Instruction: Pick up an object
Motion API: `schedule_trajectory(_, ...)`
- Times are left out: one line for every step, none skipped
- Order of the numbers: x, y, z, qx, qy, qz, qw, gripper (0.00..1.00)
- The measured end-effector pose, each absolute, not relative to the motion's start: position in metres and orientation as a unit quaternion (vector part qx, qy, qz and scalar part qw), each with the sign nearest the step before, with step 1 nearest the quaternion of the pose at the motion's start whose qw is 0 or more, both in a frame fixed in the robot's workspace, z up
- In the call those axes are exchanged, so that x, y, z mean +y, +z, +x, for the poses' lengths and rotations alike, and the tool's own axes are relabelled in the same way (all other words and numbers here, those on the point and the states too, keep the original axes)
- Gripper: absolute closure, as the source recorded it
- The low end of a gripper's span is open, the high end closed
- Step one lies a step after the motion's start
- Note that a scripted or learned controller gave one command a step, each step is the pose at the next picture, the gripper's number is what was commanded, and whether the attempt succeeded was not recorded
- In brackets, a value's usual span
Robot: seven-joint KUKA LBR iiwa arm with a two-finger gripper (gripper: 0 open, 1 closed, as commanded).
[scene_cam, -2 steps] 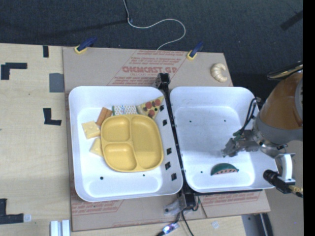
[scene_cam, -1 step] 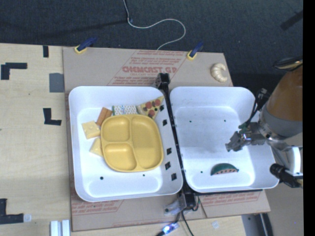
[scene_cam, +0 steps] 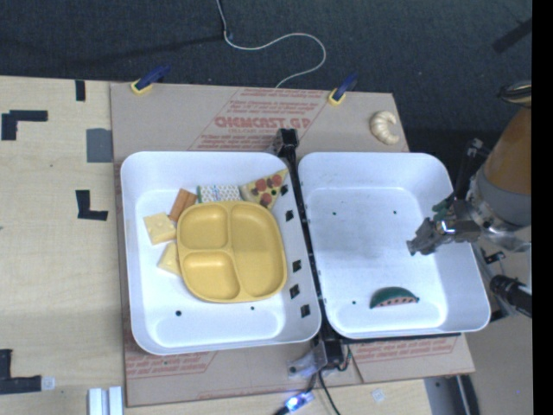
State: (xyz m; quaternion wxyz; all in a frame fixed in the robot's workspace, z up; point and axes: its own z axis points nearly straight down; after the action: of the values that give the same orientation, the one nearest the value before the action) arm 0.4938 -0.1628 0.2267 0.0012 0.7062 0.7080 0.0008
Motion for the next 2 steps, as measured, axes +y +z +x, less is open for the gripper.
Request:
schedule_trajectory(-0.124, 0.236, 0.533, 0.709, 0.0008, 0.705, 0.000, 1.00)
schedule_trajectory(-0.083, 0.236, 0.579, 0.709, 0.0006, 0.705, 0.000, 1.00)
